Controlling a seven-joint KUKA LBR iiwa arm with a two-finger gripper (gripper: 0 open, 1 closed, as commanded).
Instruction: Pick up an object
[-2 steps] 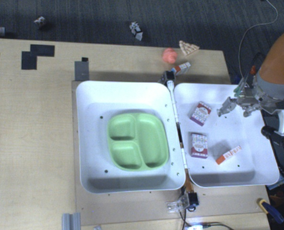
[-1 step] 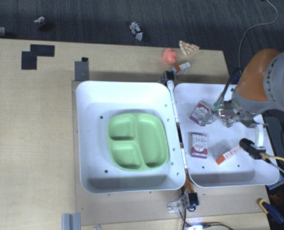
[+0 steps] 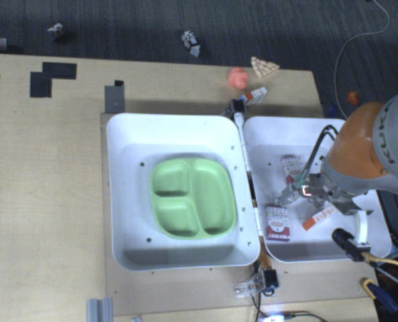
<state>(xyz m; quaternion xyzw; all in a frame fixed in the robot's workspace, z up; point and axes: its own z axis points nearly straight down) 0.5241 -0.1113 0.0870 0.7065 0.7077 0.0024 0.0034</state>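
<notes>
My gripper (image 3: 294,193) hangs low inside the right bin (image 3: 272,134), reaching in from the right under the orange-banded wrist. A red and white packet (image 3: 277,223) lies just below and left of it, near the bin's front left. A small white and red packet (image 3: 291,164) lies beyond it toward the back. An orange and white tube-like item (image 3: 317,218) sits to the gripper's lower right, partly under the wrist. Whether anything is in the gripper is hidden.
The left bin (image 3: 128,180) holds a green divided plate (image 3: 192,196). A pink ball (image 3: 237,78), a wedge-shaped toy (image 3: 264,66) and a small tube (image 3: 254,96) lie on the bench behind the bins. Small clutter sits on the dark floor beyond.
</notes>
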